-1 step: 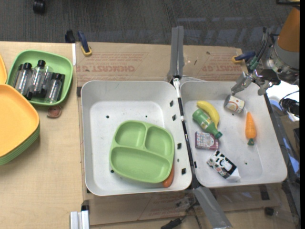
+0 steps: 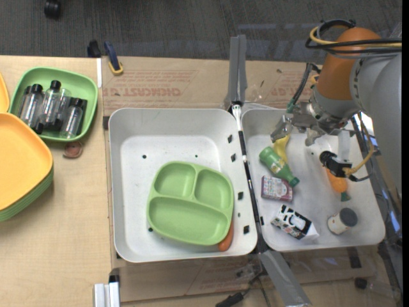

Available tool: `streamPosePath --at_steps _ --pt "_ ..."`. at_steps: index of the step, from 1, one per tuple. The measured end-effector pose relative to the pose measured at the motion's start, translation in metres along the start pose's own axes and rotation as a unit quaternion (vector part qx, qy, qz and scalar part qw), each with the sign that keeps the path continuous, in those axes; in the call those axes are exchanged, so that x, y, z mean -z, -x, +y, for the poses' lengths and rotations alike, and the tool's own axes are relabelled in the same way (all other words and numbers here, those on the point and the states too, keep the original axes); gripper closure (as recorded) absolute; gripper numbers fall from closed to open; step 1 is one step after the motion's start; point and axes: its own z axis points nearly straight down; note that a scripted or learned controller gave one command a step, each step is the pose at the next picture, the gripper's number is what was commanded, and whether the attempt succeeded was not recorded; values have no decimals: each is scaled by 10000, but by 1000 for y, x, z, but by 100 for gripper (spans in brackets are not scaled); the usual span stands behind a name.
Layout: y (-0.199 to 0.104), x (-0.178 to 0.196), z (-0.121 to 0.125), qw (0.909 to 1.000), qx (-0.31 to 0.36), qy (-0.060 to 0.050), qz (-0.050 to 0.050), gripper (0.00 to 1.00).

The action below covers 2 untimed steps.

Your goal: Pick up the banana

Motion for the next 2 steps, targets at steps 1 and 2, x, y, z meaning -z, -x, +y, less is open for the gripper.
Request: streamPosePath --at_steps 1,2 --pt "-22 -14 8 10000 26 -2 -2 0" --pt "-21 -6 7 10000 29 -23 -10 100"
